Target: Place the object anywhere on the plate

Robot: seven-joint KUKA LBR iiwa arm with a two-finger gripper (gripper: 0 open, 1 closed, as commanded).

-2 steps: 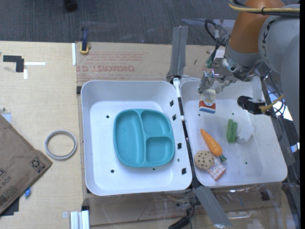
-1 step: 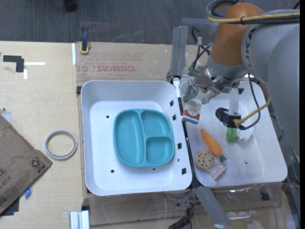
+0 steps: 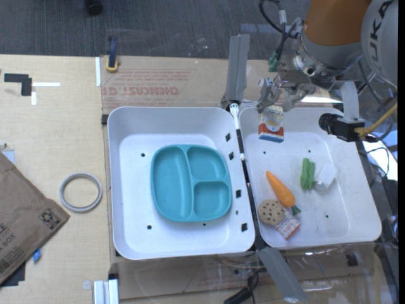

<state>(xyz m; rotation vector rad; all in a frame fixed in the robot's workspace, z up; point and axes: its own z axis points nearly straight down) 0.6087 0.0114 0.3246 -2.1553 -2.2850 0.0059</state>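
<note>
1. Currently the small carton (image 3: pixel 271 123), white with a blue and red base, hangs just under the tool (image 3: pixel 276 101) above the far left corner of the right bin (image 3: pixel 354 227); it appears pinched at its top between the closed-down fingers, clear of the bin floor.
2. Judged from this, the step in hand is the carry: the carton must go leftward to the teal plate (image 3: pixel 190 183), which lies in the middle of the left bin (image 3: pixel 126 233).
3. To do it well, the arm should keep its height until the carton has passed over the two adjoining bin walls and the black clips (image 3: pixel 241 157) along them, then descend.
4. Any of the plate's three compartments will serve; the large left one offers the widest target and the most tolerance for a swinging carton.
5. A grip so near the carton's top may let it tilt, so a slow release close to the plate is safer than a drop.
6. Open room is good: white floor surrounds the plate on all sides.
7. Well apart in the right bin lie a carrot (image 3: pixel 281 189), a cookie (image 3: pixel 271 212), a green pod (image 3: pixel 307 173) and a white block (image 3: pixel 326 175), none in the path.
</note>
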